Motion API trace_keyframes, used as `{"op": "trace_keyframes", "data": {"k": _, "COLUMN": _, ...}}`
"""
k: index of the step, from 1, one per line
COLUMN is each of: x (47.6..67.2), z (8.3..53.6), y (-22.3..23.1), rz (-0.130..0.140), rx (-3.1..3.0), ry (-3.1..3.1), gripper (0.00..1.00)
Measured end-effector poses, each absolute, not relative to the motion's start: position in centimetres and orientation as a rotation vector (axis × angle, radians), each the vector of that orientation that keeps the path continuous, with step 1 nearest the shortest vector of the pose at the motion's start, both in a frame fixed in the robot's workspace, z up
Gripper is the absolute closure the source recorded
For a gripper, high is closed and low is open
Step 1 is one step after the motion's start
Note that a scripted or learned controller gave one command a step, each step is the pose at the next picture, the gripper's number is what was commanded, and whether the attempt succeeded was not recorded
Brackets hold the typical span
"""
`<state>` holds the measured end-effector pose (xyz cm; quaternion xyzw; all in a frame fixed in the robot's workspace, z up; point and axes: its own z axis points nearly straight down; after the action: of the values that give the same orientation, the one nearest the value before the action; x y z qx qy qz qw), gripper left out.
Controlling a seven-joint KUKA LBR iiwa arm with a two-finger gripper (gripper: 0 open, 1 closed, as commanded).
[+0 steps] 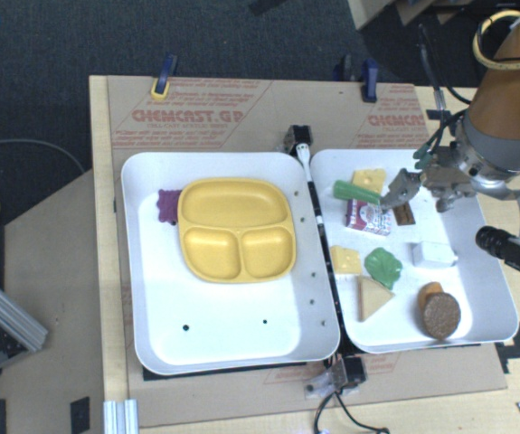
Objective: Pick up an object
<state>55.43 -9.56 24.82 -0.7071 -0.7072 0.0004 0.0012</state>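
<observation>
The right bin [490,283] holds several toy food pieces. Among them are a green pod [354,191], a yellow cheese slice [369,180], a purple and white packet [368,217], a small brown bar [405,214] and a white block [434,254]. Nearer the front lie a yellow cube [345,260], a green leafy piece [382,266], a pale wedge [373,298] and a round brown cookie [439,315]. My gripper [420,193] hangs over the bin's back part, just above the brown bar. Its fingers are spread open and I see nothing between them.
In the left bin [151,297] sits a yellow three-part plate [237,229] with a purple piece [167,205] at its left edge. A black clamp [298,138] stands where the bins meet at the back. The arm's orange band [508,70] rises at the right.
</observation>
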Motion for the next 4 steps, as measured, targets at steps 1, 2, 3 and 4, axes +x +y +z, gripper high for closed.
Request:
{"op": "trace_keyframes", "data": {"k": 1, "x": 56.3, "z": 20.1, "y": -9.4, "rz": 0.004, "rx": -2.218, "ry": -2.217, "gripper": 0.00}}
{"op": "trace_keyframes", "data": {"k": 2, "x": 55.2, "z": 14.9, "y": -9.2, "rz": 0.007, "rx": -2.217, "ry": -2.216, "gripper": 0.00}}
{"op": "trace_keyframes", "data": {"k": 3, "x": 55.6, "z": 8.9, "y": -9.2, "rz": -0.002, "rx": -2.225, "ry": -2.219, "gripper": 0.00}}
{"op": "trace_keyframes", "data": {"k": 4, "x": 55.9, "z": 8.9, "y": -9.5, "rz": -0.005, "rx": -2.231, "ry": -2.224, "gripper": 0.00}}
